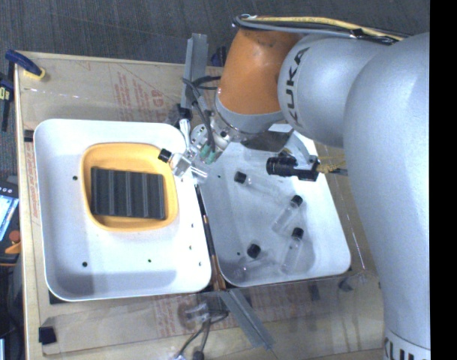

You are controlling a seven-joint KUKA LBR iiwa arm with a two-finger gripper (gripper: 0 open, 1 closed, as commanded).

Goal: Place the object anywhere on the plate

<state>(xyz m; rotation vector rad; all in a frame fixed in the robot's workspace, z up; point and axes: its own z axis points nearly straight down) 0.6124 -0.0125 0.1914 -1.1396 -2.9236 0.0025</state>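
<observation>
From where I stand, nearest lies the front of the right bin (341,261), with several small clear vials (294,235) with black caps scattered on its floor, apart from one another. Beside it, the left bin (55,268) bears a yellow plate (100,156) with a dark ribbed insert.

Further back, the gripper (184,160) hangs over the seam between the bins, just beside the plate's right rim. It appears to hold one vial (175,160), its black cap pointing toward the plate; I judge the fingers closed narrowly on it, though the grip is small and partly hidden.

Recommendation: carry further left until the vial sits squarely over the plate, lower close, then release, since a round vial dropped at the rim may roll off.
</observation>
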